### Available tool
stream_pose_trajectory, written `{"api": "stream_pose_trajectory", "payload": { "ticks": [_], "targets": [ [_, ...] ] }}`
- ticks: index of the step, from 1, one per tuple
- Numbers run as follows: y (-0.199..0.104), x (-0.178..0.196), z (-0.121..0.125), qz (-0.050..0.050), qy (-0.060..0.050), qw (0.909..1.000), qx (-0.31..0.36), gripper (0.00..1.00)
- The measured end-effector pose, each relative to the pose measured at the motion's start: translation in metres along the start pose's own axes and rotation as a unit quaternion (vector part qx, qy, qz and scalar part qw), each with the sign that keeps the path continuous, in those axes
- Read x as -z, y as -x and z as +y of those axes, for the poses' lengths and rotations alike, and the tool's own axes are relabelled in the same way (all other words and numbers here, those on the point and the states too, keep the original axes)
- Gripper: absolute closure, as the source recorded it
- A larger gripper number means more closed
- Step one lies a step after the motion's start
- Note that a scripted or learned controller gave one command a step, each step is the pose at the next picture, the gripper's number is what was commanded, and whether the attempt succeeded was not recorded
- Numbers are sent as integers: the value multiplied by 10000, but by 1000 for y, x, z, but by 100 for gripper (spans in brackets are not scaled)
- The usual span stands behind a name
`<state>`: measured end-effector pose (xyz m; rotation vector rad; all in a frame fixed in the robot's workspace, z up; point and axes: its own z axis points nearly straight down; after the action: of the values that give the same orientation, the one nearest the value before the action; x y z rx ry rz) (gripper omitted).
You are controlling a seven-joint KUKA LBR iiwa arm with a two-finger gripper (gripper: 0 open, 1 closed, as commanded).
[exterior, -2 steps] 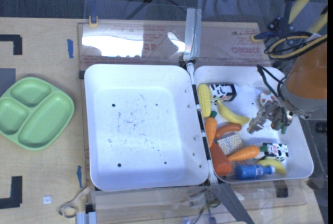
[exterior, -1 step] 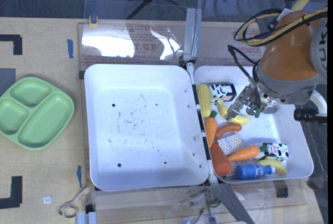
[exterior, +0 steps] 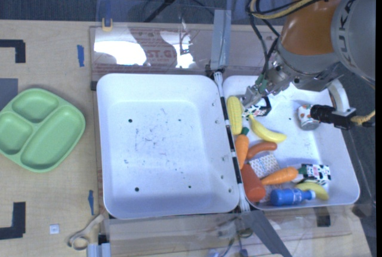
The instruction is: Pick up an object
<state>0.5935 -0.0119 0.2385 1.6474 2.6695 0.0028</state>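
The two-finger gripper (exterior: 255,96) hangs low just above a yellow plastic corn cob (exterior: 234,114); whether it is parted I cannot tell. Nothing looks lifted yet; grasping remains.

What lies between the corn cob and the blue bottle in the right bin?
In the camera view, between the corn cob and the blue bottle lie two carrots, a sausage and a white mesh packet.
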Motion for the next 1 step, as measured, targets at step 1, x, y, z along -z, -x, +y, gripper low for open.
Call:
{"api": "stream_pose_trajectory", "payload": {
  "ticks": [1],
  "targets": [
    [0, 0, 0, 1, -1, 10000, -1, 0]
  ]
}}
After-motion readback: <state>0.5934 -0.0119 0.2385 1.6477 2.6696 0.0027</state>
